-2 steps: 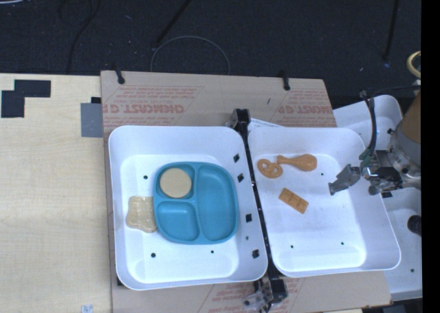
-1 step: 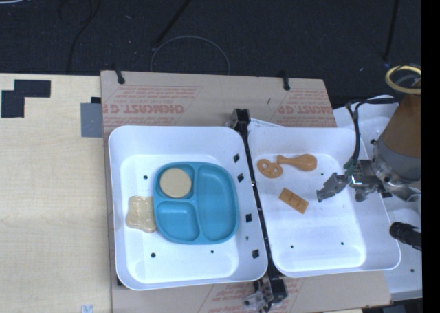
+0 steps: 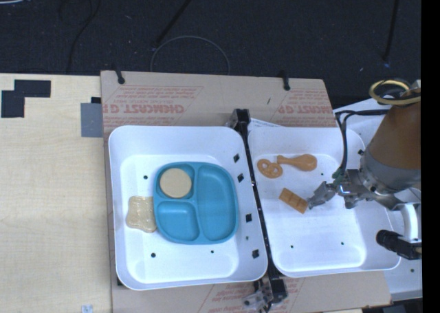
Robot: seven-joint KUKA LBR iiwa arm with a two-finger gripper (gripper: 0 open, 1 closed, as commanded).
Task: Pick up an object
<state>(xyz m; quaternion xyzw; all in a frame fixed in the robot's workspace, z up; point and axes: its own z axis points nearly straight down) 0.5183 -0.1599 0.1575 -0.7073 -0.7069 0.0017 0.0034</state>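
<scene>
I am reading the hand [image 3: 322, 198] as open, gripping nothing; the brown block [image 3: 293, 201] is lying just left, long axis slanted down-right.

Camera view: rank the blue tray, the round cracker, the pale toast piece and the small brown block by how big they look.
1. blue tray, by far the largest
2. round cracker and pale toast piece: too alike to rank
3. small brown block, smallest

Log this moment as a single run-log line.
gripper: low in right bin, beside orange block, nothing seen held | pretzel, spoon-shaped piece: untouched | left bin: blue tray
</scene>
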